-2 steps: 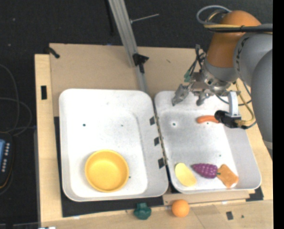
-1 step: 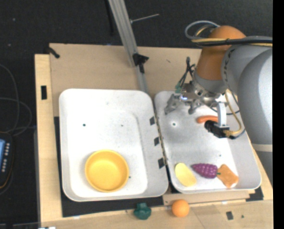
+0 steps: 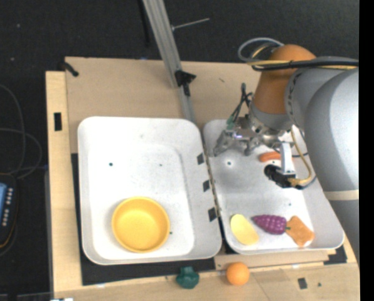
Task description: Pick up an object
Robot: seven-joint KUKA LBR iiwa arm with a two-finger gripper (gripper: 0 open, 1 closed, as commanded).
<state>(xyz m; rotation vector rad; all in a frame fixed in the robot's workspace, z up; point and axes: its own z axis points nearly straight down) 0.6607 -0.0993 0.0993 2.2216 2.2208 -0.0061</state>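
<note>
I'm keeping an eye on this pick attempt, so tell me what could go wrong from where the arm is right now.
The gripper sits at the far end of the right bin, close to its rim and the divider, so it may scrape the wall. The purple grape-like piece, pale yellow piece and orange piece lie crowded at the near edge, away from it, so a grasp here may close on nothing, or later nudge neighbours.
</note>
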